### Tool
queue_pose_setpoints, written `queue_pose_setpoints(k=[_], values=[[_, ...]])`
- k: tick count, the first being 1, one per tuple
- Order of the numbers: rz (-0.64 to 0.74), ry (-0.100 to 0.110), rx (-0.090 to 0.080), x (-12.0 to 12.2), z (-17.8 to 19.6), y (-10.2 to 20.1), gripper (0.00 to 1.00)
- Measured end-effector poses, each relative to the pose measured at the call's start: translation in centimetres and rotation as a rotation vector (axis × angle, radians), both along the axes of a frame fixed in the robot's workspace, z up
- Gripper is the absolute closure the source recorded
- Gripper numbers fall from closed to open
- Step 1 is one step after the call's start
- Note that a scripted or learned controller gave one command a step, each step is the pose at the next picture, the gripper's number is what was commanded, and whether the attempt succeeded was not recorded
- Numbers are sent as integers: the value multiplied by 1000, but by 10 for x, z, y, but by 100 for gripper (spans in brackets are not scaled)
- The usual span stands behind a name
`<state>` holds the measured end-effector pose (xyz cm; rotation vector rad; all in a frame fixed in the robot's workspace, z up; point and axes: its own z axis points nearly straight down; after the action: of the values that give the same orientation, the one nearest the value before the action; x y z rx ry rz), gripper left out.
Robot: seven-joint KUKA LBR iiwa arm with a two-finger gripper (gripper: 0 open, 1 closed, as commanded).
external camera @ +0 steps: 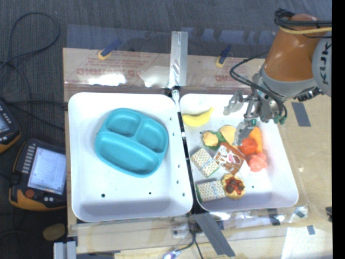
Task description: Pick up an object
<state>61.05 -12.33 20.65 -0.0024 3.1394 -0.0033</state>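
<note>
My gripper [245,127] hangs over the right bin [283,190], its fingers pointing down toward a pile of toy food. Just below the tips lie an orange-red piece [251,143] and a pink piece [258,162]. Left of them are a yellow-green piece [214,137], a yellow banana [197,117], a patterned card packet [228,156], two checkered packets [204,161] and a small tart [233,185]. Nothing visible sits between the fingers.
The left bin [86,198] holds a blue three-compartment plate [132,140]. A metal divider post [178,53] stands at the back between the bins. A tablet-like controller [38,171] and cables lie on the floor to the left.
</note>
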Motion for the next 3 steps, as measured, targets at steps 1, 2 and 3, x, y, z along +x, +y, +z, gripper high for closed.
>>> queue_pose_setpoints(k=[1,2,3], values=[[-154,0,1,52,-112,-64,0],[-493,-13,2,16,-115,6,0],[-705,-11,3,41,-117,-64,0]])
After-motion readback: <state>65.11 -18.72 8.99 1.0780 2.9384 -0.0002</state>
